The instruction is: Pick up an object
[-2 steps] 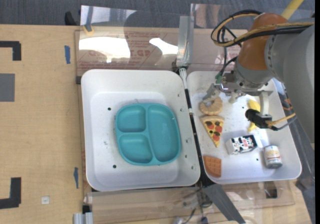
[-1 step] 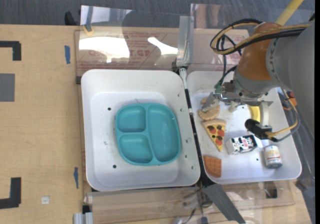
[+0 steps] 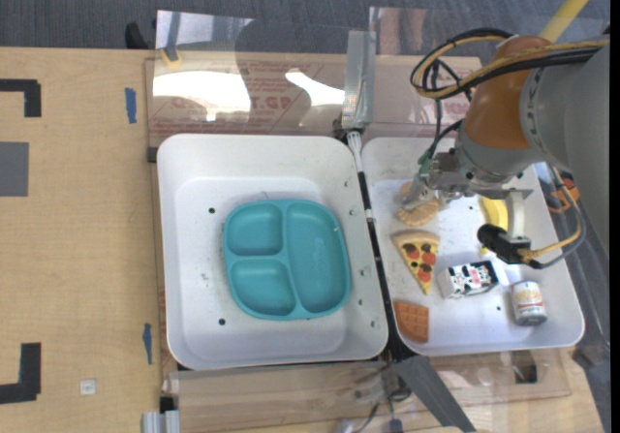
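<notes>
Bread piece (image 3: 418, 213): long axis left-right, under claw (image 3: 423, 191) in right bin (image 3: 562, 324); grip state unclear.

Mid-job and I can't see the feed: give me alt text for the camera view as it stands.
The gripper is down in the right bin at a tan bread-like piece, not visibly holding it. Also in that bin are a pizza slice, waffle, black-and-white carton, small can and banana. The left bin holds a teal divided plate.
</notes>
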Action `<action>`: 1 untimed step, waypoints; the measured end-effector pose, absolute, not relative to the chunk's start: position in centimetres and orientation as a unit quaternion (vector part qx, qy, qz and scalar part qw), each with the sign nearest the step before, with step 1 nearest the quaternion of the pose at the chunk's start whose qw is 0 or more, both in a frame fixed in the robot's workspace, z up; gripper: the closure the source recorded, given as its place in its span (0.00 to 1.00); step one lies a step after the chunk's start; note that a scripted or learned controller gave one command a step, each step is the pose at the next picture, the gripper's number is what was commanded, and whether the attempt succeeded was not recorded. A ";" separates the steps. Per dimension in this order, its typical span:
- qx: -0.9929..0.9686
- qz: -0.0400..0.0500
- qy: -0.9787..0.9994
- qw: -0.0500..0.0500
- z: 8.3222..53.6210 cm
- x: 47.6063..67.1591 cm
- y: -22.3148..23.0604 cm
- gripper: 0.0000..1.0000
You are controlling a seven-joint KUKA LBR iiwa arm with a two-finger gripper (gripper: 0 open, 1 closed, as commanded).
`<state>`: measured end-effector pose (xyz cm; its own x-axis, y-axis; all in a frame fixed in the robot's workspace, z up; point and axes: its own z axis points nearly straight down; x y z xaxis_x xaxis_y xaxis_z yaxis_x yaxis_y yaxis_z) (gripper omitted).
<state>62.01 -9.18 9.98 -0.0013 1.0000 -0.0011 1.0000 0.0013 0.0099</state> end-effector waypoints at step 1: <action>0.704 0.004 0.710 0.002 18.9 62.2 -0.3 1.00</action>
